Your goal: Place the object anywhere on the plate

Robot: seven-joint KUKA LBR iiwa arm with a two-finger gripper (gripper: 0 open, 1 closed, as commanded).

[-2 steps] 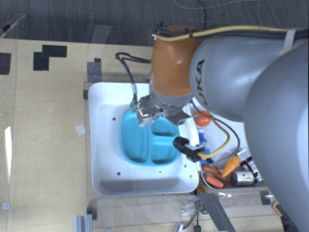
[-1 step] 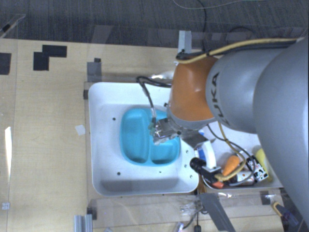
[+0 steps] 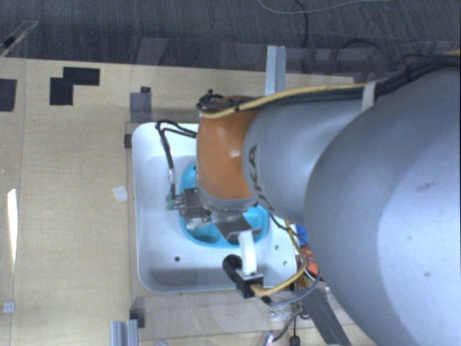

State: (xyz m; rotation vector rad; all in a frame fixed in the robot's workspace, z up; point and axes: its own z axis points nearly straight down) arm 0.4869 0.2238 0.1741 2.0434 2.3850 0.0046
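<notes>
A blue plate (image 3: pixel 204 238) lies in the left white bin (image 3: pixel 155 222), and only its left and lower rim peeks out from under the arm. My gripper (image 3: pixel 196 218) hangs straight down over the plate, just below the orange band (image 3: pixel 223 157) of the wrist. The wrist and its metal mount cover the middle of the plate and whatever lies there. A black cable (image 3: pixel 167 146) loops from the wrist down the gripper's left side.
The big grey arm (image 3: pixel 360 193) covers the right bin and most of the right half of the view. Small blue and orange items (image 3: pixel 301 241) peek out beside it. A black-and-white fitting (image 3: pixel 243 265) sticks out over the bin's front edge. Bare bench (image 3: pixel 65 207) lies to the left.
</notes>
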